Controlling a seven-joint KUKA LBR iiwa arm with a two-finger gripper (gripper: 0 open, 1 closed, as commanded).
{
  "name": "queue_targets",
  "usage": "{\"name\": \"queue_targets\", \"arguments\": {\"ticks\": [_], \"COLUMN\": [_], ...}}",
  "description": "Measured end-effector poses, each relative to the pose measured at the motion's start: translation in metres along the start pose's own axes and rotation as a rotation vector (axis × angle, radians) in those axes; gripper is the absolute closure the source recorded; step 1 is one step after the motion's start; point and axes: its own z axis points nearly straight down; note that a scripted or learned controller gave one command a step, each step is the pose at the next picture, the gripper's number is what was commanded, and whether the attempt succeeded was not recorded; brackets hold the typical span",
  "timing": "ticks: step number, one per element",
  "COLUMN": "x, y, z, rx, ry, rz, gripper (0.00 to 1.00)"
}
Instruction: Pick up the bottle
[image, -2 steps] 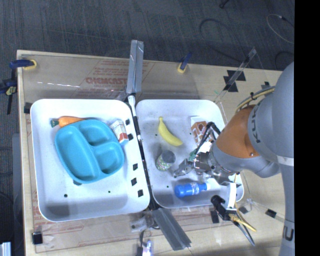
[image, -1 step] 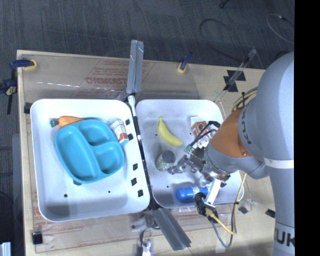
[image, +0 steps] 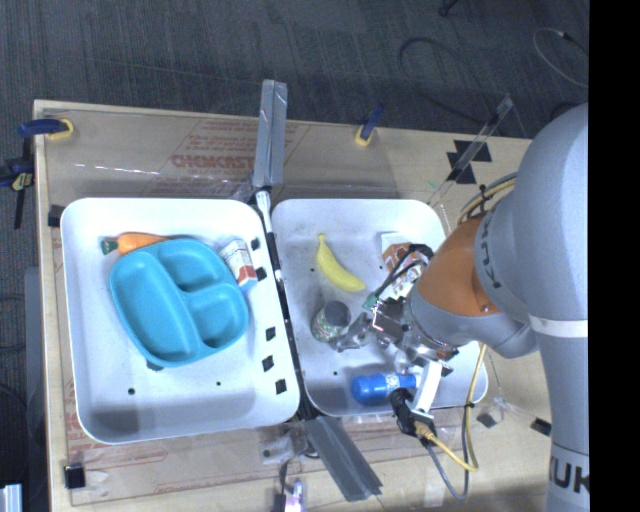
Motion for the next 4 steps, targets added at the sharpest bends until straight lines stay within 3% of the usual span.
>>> {"name": "queue_targets", "arguments": {"ticks": [1, 2, 3, 4], "x": [0.002, 0.044, 0.045, 0.112], "y": [0.001, -0.023, -0.025, -0.063], "z": [-0.001, -0.016, -0.024, -0.099], "rx": [-0.008, -0.006, 0.002, 0.000], "ry": [0.001, 0.001, 0.000, -0.002], "rz": [0.379, 0.549, 0.541, 0.429], "gripper": [0.00, 0.00, 1.00, 1.00]}}
